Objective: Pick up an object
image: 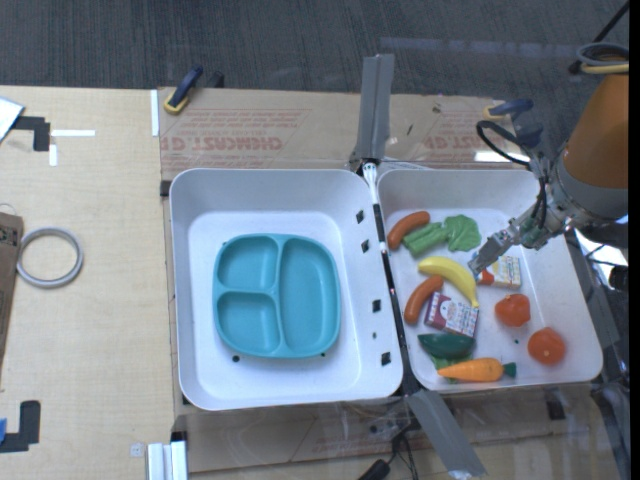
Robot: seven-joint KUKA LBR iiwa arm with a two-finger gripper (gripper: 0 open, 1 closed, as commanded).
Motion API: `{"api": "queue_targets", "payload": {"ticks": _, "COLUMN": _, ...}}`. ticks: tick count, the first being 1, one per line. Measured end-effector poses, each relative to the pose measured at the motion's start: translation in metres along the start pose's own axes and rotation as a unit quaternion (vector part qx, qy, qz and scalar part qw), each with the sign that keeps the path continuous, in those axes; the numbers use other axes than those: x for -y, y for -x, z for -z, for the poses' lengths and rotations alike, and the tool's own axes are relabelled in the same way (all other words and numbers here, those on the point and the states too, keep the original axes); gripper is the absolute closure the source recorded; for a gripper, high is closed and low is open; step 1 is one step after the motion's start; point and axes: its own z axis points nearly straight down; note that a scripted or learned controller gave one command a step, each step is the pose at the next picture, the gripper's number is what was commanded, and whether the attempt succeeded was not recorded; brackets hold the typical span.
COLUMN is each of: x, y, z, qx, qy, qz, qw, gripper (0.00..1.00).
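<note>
Where fingers [487, 255] hover, curved yellow banana [450, 274]

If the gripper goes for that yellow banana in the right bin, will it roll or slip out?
The banana is curved, so it would probably rock or pivot rather than roll far. Its glossy, toy-like skin suggests it may slip in a pinch. It lies against a sausage and a small carton, which a push would likely nudge.

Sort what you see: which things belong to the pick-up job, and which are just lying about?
Job: tool; banana; carrot; two tomatoes; sausages; the right bin holding them.
Lying about: tape roll; blue clamp; teal plate.
</note>
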Motion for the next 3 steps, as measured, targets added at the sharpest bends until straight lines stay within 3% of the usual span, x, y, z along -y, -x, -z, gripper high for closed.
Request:
{"api": "queue_targets", "payload": {"ticks": 1, "x": -0.038, "y": -0.003, "z": -0.118, "qx": 0.001, "qy": 0.001, "qz": 0.041, "qw": 0.9992, "gripper": 0.0}}
{"api": "queue_targets", "payload": {"ticks": 2, "x": -0.037, "y": -0.001, "z": -0.109, "qx": 0.001, "qy": 0.002, "qz": 0.038, "qw": 0.9993, "gripper": 1.0}}
{"api": "queue_targets", "payload": {"ticks": 3, "x": -0.072, "y": -0.053, "z": 0.003, "qx": 0.001, "qy": 0.001, "qz": 0.025, "qw": 0.9997, "gripper": 1.0}}
